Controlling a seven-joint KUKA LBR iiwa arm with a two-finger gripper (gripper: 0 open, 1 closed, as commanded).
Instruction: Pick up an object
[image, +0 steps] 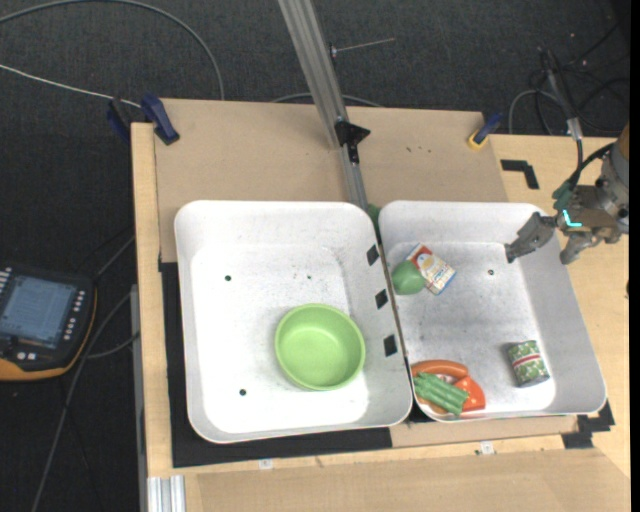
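From above, the hand (548, 244) hangs over the back right corner of the right bin (585, 330), fingers spread wide and holding nothing — the nearest pick, I'd judge, is the small green-labelled can (526, 362) lying alone toward the front right, with room around it for a straight drop. The carton (432, 270) touches a green ball (407, 279) by the divider, the orange-and-green toy (447, 389) crowds the front wall — awkward both — and the green bowl (319, 347) sits in the left bin (200, 300).
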